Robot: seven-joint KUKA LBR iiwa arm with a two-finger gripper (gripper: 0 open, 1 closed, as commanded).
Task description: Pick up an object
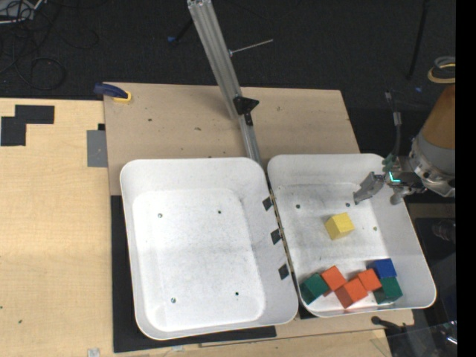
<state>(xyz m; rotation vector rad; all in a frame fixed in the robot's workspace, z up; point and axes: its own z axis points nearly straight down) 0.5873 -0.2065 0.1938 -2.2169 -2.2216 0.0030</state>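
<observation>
While the hand (381, 186) hovers, yellow cube (339, 225) lies apart.

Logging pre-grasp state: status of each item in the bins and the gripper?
gripper: open, holding nothing, over the right bin's far right edge
yellow block: loose, alone mid-bin, tilted
orange blocks: resting in the near-corner cluster
green blocks: at both ends of that cluster
blue block: in the cluster, on the arm's side
right bin: holds all blocks
</observation>
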